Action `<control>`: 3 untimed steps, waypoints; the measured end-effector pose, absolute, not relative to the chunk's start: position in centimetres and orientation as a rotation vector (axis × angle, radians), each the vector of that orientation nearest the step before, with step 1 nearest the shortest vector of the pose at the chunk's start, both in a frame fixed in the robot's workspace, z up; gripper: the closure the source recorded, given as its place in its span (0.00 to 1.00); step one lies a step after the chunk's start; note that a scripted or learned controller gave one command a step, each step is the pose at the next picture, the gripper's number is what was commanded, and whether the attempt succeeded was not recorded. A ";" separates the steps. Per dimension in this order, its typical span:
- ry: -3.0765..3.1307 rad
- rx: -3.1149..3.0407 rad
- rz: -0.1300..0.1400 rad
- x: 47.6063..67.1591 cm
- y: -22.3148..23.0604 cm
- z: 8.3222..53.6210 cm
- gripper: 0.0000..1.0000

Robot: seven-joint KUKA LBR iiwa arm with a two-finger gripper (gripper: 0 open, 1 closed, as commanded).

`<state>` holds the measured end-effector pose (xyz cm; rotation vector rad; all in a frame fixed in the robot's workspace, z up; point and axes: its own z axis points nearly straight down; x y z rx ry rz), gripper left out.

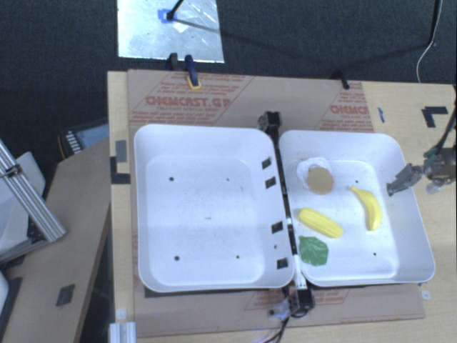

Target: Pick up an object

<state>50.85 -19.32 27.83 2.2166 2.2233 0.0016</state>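
The counter (235, 91) carried two shallow white bins side by side. The left bin (207, 206) lay well apart from the pincer, on the far side of the central divider. The right bin (400, 263) sat directly beside the pincer, its right rim passing just under it. Little of the arm showed: it entered at the right edge and reached leftward at about the height of the bin's upper half.

The pincer (403, 179) hovered over the right rim; whether it was spread or pressed together could not be told, and nothing showed in it.

Open bin floor lay between the pincer and the objects. The banana (369, 207) lay nearest, just left and below. The yellow corn-like piece (320, 223) sat further left, the round tan object (319, 179) straight left near the divider, and the green object (313, 251) lowest and furthest.
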 end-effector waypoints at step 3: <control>2.233 2.207 0.006 57.5 -8.5 18.1 1.00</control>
